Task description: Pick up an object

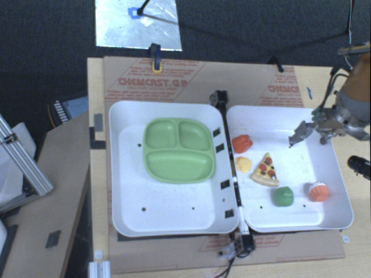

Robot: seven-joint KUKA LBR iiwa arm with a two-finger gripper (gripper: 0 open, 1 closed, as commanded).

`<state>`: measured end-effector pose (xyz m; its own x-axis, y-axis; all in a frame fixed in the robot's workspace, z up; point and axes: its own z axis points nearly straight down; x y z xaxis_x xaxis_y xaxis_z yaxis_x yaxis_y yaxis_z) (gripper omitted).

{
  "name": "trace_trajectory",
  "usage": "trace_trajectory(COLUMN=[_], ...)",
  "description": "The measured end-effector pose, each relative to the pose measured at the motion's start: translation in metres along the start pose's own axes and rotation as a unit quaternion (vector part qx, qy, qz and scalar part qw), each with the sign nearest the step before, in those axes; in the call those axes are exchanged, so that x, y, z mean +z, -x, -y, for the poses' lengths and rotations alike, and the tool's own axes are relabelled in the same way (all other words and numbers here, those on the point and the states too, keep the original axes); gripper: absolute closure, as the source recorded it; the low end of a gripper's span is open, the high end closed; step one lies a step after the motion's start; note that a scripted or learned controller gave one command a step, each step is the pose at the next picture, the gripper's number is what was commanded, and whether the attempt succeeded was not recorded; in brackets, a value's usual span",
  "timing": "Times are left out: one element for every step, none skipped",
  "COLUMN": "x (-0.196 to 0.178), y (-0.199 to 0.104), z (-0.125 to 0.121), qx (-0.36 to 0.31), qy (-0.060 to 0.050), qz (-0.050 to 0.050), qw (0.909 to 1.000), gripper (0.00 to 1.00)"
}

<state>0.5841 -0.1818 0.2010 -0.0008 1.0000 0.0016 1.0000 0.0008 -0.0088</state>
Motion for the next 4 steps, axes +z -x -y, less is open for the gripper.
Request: trace_trajectory(x=[-0.006,0.045,0.093,0.117], y=[0.0,0.009,0.002,0.001], z=[-0.003,-0.007,-0.014,-0.015], qx=[-0.001,0.0,-0.002,-0.001], qy=[0.005,0.004,0.004,0.004], qz=[0.001,0.001,0.001,0.001], qw=[1.0,1.0,1.0,1.0], gripper=[0.0,0.0,0.0,0.0])
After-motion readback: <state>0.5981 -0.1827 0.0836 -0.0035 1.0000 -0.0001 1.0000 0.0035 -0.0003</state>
